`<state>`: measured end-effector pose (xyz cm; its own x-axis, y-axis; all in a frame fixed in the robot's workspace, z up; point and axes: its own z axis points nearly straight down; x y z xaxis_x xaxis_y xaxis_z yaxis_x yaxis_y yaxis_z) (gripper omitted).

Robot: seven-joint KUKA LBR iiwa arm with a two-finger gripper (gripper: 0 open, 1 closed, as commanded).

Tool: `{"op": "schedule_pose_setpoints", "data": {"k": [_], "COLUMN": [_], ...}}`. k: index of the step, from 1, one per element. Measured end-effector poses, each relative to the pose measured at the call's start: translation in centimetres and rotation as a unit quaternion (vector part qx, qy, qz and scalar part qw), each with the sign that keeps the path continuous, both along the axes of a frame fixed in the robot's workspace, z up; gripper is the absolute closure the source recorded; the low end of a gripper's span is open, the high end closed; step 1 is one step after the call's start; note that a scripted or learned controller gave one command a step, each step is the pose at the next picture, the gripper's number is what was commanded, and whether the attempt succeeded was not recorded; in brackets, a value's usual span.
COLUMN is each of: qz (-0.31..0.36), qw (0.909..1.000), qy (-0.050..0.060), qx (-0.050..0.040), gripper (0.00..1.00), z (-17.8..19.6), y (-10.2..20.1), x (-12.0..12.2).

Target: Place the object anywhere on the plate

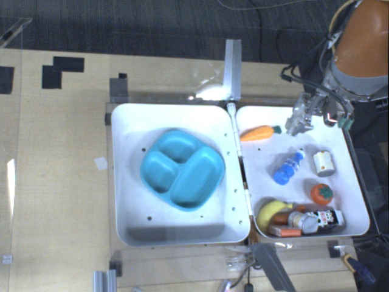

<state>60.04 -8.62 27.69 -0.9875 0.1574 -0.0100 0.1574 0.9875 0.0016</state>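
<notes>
A blue plate with three compartments lies in the left bin. In the right bin are an orange carrot, a blue bottle, a small white can, a tomato-like red fruit, a yellow banana and a dark bottle lying on its side. My gripper hangs over the right bin's far edge, just right of the carrot and apart from it. Nothing shows between its fingers.
A metal divider post stands at the back between the bins. The grey arm with its orange band comes in from the upper right. Cables trail across the dark floor behind the bench.
</notes>
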Motion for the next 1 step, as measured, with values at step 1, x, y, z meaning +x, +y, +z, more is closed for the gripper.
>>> {"op": "schedule_pose_setpoints", "data": {"k": [1], "qz": [-0.125], "qw": [0.9922], "qy": [-0.002], "qx": [0.0005], "gripper": [1.0], "z": [5.04], "y": [-2.83], "x": [-1.59]}}
